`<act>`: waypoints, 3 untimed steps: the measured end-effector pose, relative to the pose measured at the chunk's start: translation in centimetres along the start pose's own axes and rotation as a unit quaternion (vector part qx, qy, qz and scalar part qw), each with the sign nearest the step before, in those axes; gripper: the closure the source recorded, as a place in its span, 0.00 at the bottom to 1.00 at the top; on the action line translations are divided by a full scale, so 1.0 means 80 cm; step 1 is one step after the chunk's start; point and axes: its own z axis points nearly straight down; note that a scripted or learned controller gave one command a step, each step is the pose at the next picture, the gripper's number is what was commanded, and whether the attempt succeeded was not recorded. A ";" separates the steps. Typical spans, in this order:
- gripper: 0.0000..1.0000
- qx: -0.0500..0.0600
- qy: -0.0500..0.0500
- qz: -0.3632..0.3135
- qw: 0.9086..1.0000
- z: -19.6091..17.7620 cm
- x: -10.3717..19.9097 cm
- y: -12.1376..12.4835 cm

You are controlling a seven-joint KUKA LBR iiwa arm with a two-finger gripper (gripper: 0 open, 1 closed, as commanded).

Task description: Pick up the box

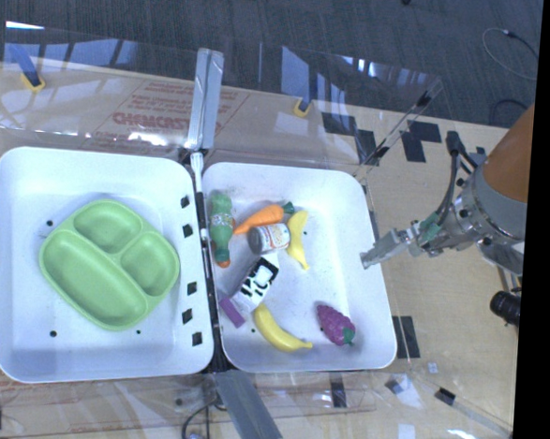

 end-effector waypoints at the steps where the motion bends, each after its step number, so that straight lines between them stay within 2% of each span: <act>1: 1.00 -0.002 -0.002 -0.003 1.000 -0.013 0.000 0.002; 2: 0.00 -0.002 -0.002 -0.002 1.000 -0.013 0.000 0.002; 3: 1.00 -0.003 -0.004 -0.005 1.000 -0.026 -0.001 0.004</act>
